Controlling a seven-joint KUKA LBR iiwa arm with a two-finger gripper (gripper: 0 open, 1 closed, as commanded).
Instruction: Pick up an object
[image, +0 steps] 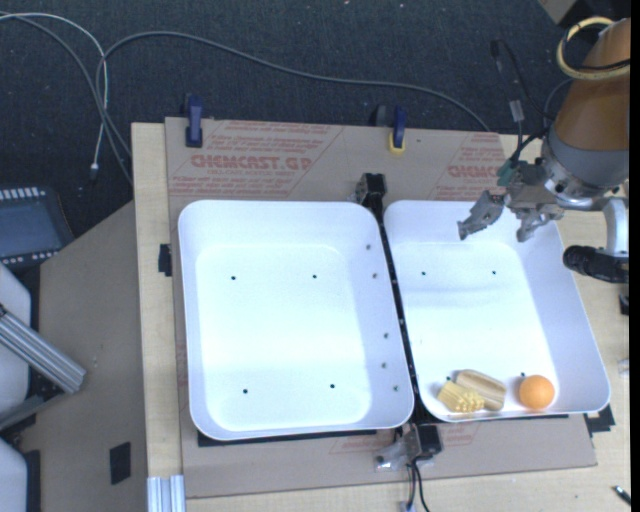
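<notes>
The claw hangs over the far edge of the right bin, at about two o'clock in the view, with its two fingers spread apart and nothing between them. Well away from it, toward five o'clock, three things lie in the near corner of that bin: an orange ball, a tan roll, and a yellow corn piece touching the roll. The left bin sits just beside, at nine o'clock from the claw.

Arm reaches in from the right, pincer spread apart, apparently holding nothing.
</notes>
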